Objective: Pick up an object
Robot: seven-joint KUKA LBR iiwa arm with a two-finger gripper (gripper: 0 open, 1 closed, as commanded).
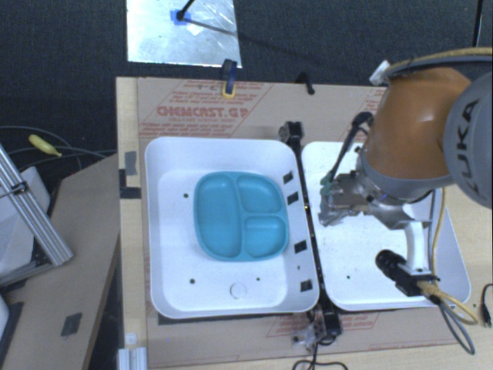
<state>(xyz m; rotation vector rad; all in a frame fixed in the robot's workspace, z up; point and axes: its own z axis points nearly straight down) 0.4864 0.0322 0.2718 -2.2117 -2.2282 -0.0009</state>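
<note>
Plate in the left bin, arm over the right one

Plate (239, 215), blue and divided into three compartments, lies flat in the middle of the left bin (173, 168), right side up and apart from all four walls. It is the one loose object I can make out in either bin, so it is the likely target. A faint round mark sits on the bin floor near its front edge; I cannot tell whether that is a thing or a fitting.

From the camera view, the arm (420, 126) leans in from the right with its orange band uppermost, and the gripper (333, 205) hangs low over the right bin (454, 284), close to the divider between the two bins. The wrist body covers much of it, and whether the tips are spread or pressed together I cannot tell. Nothing is visibly held.

Judging the step in hand: the approach has not yet reached the plate, so the pick has hardly begun. A flat plate gives little to pinch from straight above its middle. The better try would be at the rim or across one of the raised ridges between compartments, with the tool carried clear over the divider wall first, then lowered squarely. The smooth plastic may slide or tip if gripped at a shallow bite, so a centred hold on the nearest edge looks safest.
</note>
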